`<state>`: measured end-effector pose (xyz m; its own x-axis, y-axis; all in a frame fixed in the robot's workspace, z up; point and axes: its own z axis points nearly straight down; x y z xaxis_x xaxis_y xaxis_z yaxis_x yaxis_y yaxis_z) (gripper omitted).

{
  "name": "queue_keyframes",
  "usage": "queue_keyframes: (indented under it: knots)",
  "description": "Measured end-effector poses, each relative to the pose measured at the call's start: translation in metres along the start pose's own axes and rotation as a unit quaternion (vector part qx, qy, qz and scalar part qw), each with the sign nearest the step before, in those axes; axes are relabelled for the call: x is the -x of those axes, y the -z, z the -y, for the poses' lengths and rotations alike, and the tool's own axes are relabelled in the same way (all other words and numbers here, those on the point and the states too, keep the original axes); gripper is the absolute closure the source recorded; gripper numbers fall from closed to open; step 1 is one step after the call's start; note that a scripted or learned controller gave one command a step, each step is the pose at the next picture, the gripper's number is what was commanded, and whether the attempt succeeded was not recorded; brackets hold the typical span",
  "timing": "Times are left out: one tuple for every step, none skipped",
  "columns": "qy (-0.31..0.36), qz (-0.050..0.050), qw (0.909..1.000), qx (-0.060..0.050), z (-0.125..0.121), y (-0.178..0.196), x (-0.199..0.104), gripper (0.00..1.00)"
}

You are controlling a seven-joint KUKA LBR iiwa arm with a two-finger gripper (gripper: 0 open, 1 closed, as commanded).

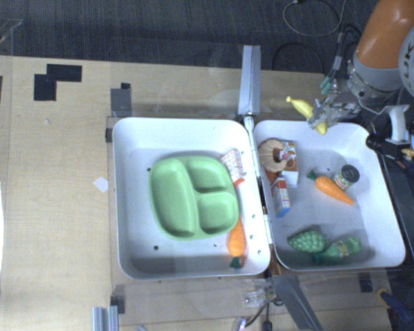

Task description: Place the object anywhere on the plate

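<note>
**Banana at the gripper, upper right of frame**

A yellow banana is showing just above the far rim of the right bin, its right end lying at the gripper; the fingers are appearing to pinch that end, with a yellow tip poking out below them; the grey arm with its orange band is reaching in from the upper right corner. The green divided plate is sitting mid-frame in the left bin, well apart from the banana; a carrot is lying beside its lower right corner; a wrapped packet is touching its upper right edge. In the right bin: a second carrot, a small jar, green items at the bottom.
</note>
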<state>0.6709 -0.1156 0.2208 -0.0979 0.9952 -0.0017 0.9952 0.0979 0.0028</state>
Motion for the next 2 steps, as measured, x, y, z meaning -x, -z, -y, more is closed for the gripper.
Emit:
queue_keyframes:
  knots:
    - [0.008,-0.001,1.0000,0.001,-0.003,0.038,-0.032,1.00]
    - [0.119,-0.001,0.9929,0.000,0.056,0.032,-0.098,1.00]
